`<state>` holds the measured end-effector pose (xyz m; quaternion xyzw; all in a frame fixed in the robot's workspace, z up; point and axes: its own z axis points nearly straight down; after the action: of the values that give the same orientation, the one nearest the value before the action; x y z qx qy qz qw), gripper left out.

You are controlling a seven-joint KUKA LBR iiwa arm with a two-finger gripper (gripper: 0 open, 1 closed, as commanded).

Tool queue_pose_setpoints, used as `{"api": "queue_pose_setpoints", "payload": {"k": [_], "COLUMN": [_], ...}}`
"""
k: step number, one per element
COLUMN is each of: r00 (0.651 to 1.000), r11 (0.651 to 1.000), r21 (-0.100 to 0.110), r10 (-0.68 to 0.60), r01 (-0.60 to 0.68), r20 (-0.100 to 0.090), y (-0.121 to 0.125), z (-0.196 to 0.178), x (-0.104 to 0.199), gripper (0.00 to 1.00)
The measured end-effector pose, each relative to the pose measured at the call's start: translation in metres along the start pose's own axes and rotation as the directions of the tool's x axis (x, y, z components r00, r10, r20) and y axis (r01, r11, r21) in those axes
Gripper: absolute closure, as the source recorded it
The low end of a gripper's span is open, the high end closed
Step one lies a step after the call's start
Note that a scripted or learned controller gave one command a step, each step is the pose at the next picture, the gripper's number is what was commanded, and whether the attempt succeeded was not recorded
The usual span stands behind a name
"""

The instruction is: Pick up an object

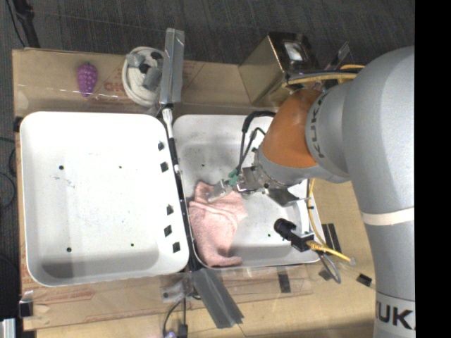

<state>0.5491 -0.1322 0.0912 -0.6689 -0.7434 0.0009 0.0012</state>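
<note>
A crumpled pink cloth (214,222) lies in the right bin (211,136), against its left wall and reaching toward the front edge. My gripper (231,182) hangs low over the cloth's upper right corner, at the end of the grey arm with the orange band (292,136). The fingertips sit right at the top of the fabric, and the wrist hides much of the gripper.
The left bin (91,189) sits beside the right one, split by a grey divider rail (173,182). Behind the bins, on the cardboard, are a purple grape-like object (87,78), a white coil of cord (143,72) and a brown box (278,65).
</note>
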Motion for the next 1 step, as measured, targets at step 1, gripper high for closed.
{"api": "queue_pose_setpoints", "payload": {"k": [1], "r00": [1.000], "r11": [1.000], "r21": [0.000], "r10": [0.001], "r01": [-0.001], "r20": [0.000], "y": [-0.0002], "z": [0.0000], "x": [-0.0005], "gripper": [0.00]}}
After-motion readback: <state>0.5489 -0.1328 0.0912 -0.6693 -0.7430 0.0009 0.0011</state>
